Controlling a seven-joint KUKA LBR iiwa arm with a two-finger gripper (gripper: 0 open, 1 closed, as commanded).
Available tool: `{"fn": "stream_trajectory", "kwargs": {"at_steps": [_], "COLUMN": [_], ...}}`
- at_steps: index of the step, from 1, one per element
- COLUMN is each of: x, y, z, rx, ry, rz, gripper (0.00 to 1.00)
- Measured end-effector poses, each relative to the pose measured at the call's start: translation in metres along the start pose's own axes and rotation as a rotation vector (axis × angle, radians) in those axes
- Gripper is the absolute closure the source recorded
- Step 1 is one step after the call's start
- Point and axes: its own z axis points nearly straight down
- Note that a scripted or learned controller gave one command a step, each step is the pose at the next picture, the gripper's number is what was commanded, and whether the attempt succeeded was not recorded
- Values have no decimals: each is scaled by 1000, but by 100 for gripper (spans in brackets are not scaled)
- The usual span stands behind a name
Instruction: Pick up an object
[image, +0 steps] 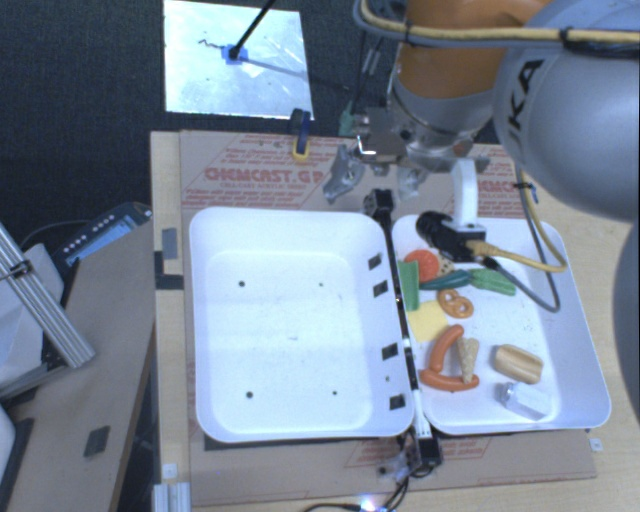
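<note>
White right bin (565, 330) holds every candidate I have, bread roll (518, 362) and sausage (445, 345) among them, while the gripper (376, 180) hangs above its far-left corner, fingers (343, 180) spread and empty, so nothing is picked yet

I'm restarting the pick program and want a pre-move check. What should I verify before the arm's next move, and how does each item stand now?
1. Gripper open, nothing between its fingers: ok.
2. Gripper above a target: not ok; it hangs at the bins' far edge.
3. Objects waiting in the right bin: ok.
4. Bread roll uncovered from above: ok.
5. Sausage free of neighbours: not ok; the cone touches it.
</note>
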Motion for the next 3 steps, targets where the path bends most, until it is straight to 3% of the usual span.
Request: {"fn": "stream_trajectory", "kwargs": {"at_steps": [1, 2, 3], "x": [-6, -32, -101], "y": [-1, 45, 71], "z": [-6, -61, -150], "rx": [7, 3, 0], "ry": [-3, -2, -5], "rz": [3, 12, 16], "gripper": [100, 100, 100]}}
